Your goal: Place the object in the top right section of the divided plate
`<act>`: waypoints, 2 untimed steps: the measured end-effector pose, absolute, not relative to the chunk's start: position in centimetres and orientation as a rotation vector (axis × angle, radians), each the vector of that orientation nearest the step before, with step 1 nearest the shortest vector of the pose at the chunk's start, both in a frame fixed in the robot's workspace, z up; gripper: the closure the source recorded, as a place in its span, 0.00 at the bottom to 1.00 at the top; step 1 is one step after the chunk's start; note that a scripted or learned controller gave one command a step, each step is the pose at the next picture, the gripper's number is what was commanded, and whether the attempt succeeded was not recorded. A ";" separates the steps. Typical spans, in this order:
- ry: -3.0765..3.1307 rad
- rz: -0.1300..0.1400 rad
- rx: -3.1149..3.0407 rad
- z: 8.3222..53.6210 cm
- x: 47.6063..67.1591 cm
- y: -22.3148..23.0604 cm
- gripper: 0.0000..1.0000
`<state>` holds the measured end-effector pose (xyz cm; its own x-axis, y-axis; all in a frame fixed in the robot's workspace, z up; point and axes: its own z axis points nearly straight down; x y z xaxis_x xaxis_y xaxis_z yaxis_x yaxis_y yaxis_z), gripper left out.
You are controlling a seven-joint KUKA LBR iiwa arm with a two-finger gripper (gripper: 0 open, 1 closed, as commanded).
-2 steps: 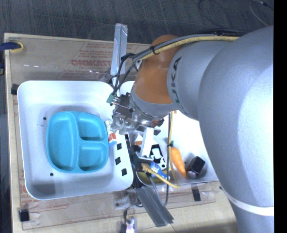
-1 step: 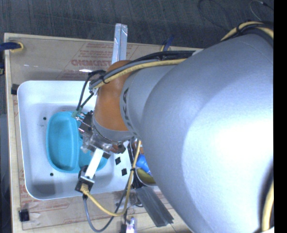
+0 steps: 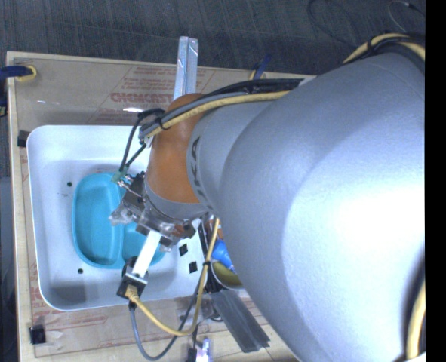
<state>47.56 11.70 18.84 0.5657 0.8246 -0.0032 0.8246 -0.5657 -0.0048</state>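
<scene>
Over the left white bin [image 3: 45,202] the grey arm [image 3: 321,202], with its orange band [image 3: 173,164], reached in from the right and covered most of the bench; the wrist hung above the blue divided plate [image 3: 94,217], which lay flat in the bin's middle. Gripper [image 3: 126,216]: set low over the plate's right-hand part, its fingers masked by the wrist housing and cabling, so whether it was released, clenched or grasping anything could not be told from where I stood. Object to be placed: not identifiable; nothing could be seen between the fingers, and a blue-and-yellow item [image 3: 224,261] just past the bin's right rim, half under the arm, could not be named with confidence. Plate: one large section visible at left; its dividers and the top right section lay beneath the wrist and could not be traced. Advice for the step in hand, given as judgement: the wrist would best be centred over the target section before any release, lowered until the load sits close above the plate floor, and opened without sideways drift, lest the item roll across a divider. Second bin: concealed by the arm. Yellow cable [image 3: 158,319]: looped below the wrist, near the bin's front rim.
</scene>
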 end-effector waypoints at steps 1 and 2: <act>-1.810 0.012 -2.565 9.0 48.4 20.6 0.00; -1.817 0.016 -2.561 9.9 48.4 20.6 1.00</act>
